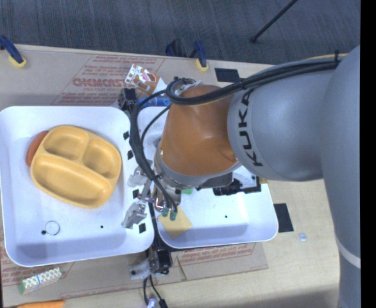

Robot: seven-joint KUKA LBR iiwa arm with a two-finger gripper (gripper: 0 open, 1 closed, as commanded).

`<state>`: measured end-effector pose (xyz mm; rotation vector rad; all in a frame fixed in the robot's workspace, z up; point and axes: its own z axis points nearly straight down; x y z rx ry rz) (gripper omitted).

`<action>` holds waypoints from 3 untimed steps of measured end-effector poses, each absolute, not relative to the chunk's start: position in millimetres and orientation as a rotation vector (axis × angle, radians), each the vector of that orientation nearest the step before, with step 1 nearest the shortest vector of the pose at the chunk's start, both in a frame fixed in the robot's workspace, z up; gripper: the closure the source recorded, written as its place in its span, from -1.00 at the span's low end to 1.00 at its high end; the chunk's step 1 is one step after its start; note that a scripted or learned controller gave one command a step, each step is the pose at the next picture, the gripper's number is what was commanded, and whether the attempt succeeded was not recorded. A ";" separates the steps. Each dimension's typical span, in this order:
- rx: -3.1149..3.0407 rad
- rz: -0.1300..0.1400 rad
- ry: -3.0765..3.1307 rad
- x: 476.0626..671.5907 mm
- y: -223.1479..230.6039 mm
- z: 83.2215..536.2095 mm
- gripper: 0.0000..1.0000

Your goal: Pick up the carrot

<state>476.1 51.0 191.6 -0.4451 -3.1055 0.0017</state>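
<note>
So this looks like the reach/search stage, nothing picked up yet as far as I can judge. The grey KUKA arm with the big orange band (197,130) is bent right down over the dividing wall between the two shallow white plastic bins (8,191), with the hand (151,205) hanging at that wall's near end. Too much cable and metal clutter down there, so I honestly can't tell what state the hand is in or whether anything's in it.

The carrot? My best guess is the orange sliver (34,149) peeking out from under the far-left edge of the yellow divided plastic tray (76,165), well left of the dividing wall. Not sure though, most of it's hidden.

There's also a small tan wedge-shaped block (177,221) just right of the wall, near the hand.

Next move: lift, swing left across the wall, and somehow get at that buried orange thing.
</note>
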 end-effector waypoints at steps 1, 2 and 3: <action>-0.252 0.001 -3.131 543.7 47.9 191.9 -1.00; 0.111 0.001 -3.137 514.4 70.6 191.6 -1.00; 0.685 0.000 -3.062 498.4 106.2 141.8 -1.00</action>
